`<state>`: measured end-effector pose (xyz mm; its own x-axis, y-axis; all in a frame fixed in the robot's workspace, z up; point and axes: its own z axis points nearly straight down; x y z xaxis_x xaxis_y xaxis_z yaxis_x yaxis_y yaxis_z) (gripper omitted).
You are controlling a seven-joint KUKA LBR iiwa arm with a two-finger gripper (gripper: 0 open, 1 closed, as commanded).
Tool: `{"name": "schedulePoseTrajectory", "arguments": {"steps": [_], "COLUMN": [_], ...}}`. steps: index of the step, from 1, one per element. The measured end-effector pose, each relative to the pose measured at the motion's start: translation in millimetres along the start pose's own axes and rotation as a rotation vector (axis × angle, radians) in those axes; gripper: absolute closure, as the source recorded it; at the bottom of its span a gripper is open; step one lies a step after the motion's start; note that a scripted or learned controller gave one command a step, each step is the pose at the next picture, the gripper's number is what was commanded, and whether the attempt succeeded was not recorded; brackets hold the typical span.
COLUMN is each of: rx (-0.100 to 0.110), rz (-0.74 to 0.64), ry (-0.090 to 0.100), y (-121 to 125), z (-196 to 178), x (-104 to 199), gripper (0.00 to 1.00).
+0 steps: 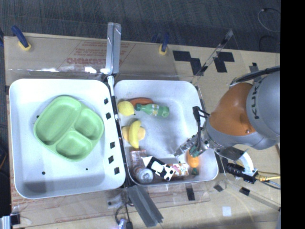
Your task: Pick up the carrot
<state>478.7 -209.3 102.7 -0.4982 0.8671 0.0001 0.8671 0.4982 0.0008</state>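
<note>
Here, camera view from above the bench, contents as they stand.

Left bin [19,128]: one light green divided plate [69,127] with three compartments, lying near the bin's middle.

Right bin [186,92]: along the left wall, a yellow lemon [126,108] toward the far end and a yellow banana-like piece [134,133] below it. Behind the lemon, a reddish-orange oblong item [141,100], partly hidden. Just beside it, a green bottle [153,110] lying on its side with its cap toward the lemon. In the near corner, a clutter touching one another: a silver can end [145,175], a black-and-white patterned piece [160,170], and a small printed packet [181,168].

Carrot [193,161]: small, orange with a green tip, at the near right side of the right bin, close to the right wall and just beside the printed packet.

Arm [238,116]: grey with an orange band, entering from the right, bent over the right bin's right wall.

Gripper [191,147]: lowered directly over the carrot, its metal tips at the carrot's top. Whether the fingers are spread, pressed together or pinching the carrot, I cannot tell from this angle.
</note>
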Motion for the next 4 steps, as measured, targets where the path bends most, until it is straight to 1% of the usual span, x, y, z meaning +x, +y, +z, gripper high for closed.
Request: {"name": "schedulePoseTrajectory", "arguments": {"steps": [1, 2, 3, 4], "rx": [0.001, 0.002, 0.001, 0.002], "rz": [0.209, 0.299, 0.221, 0.216], "ry": [0.001, 0.000, 0.000, 0.001], "y": [88.1, 40.4, 11.2, 11.9], "z": [-89.1, 11.9, 10.9, 1.1], "x": [108.3, 75.8, 23.9, 24.0], "gripper": [1.00, 1.00, 1.00, 1.00]}}
